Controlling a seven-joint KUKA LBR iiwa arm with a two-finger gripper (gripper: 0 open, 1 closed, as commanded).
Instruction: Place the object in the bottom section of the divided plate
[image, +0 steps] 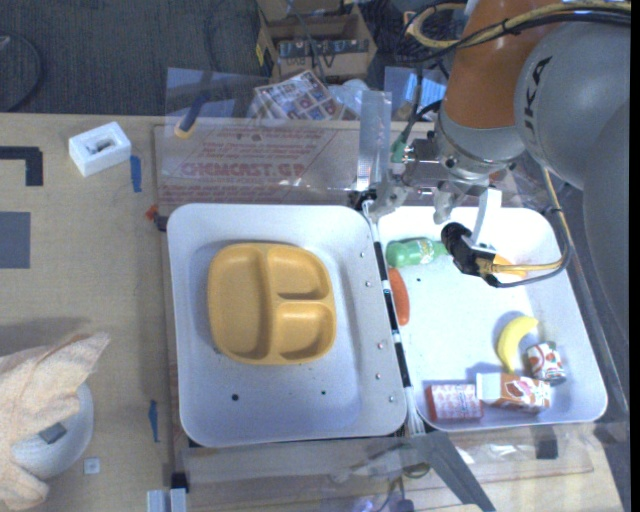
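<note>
Yellow three-section divided plate (270, 303), flat in left bin (190, 400)

Matt yellow plastic divided plate (270, 302) in smooth white bin (195, 390) (slightly glossy)

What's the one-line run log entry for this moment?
arm: over right bin | gripper: above green bottle, grasp unclear | divided plate: left bin, no object in it | placement: not done

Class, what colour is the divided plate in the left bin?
The divided plate is mustard yellow all over, seen clearly in the camera view.
</note>
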